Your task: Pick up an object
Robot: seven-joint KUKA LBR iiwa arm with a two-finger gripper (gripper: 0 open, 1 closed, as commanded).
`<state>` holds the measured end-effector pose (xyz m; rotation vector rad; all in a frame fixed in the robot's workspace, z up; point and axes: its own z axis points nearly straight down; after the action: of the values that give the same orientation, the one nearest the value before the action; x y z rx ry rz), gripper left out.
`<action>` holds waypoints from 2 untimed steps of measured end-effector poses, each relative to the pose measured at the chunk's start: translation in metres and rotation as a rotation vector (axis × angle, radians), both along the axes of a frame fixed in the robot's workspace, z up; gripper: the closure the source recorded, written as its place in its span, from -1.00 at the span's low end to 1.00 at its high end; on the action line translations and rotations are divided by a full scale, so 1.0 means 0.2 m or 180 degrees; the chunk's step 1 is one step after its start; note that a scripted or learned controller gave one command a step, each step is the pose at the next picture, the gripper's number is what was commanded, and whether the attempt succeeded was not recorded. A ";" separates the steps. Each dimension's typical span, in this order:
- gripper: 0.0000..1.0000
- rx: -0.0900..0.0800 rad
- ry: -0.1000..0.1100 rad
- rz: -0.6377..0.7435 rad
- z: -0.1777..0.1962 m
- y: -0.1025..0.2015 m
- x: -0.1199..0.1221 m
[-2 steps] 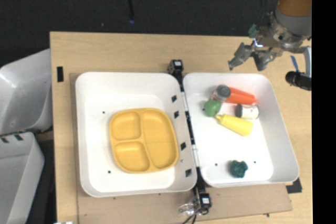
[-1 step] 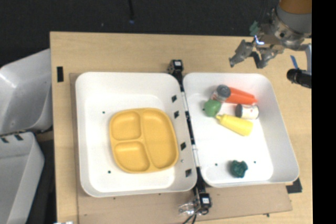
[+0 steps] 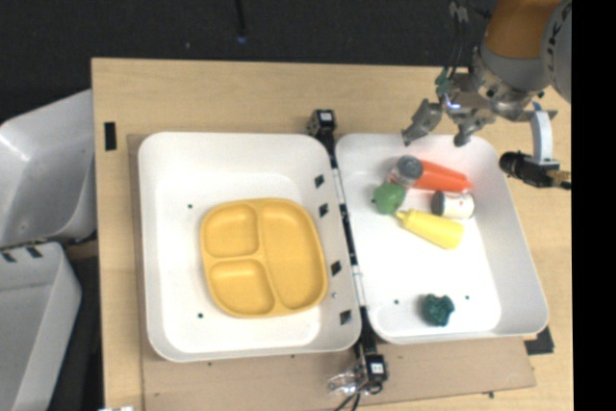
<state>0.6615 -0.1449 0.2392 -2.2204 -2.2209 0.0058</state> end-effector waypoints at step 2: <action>-1.00 -0.0005 -0.0009 -0.0004 -0.52 0.00 -0.02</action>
<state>0.6567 -0.1456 0.1356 -2.2238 -2.2217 0.0044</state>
